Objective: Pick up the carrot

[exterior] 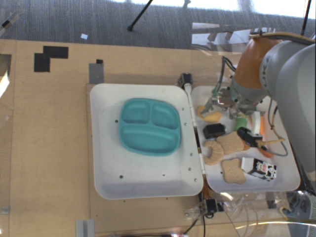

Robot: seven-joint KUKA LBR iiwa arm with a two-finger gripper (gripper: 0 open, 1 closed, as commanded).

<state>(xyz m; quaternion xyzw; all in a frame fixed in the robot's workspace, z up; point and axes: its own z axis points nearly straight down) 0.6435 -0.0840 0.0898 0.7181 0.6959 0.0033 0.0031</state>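
The carrot [261, 127] shows as a narrow orange strip near the right side of the right bin [291, 179], partly hidden behind the robot's own hardware. A small green piece [240, 121] lies just left of it. My gripper [220, 108] hangs low over the back left part of that bin, right above a yellow food piece [212, 116] and well left of the carrot. Nothing is seen held in it.
A black block [214, 130], several tan bread-like pieces [230, 143] and a black-and-white box [260, 168] lie in the right bin. The left bin [106, 177] holds a teal divided plate [148, 126]. The arm covers the right bin's far right.
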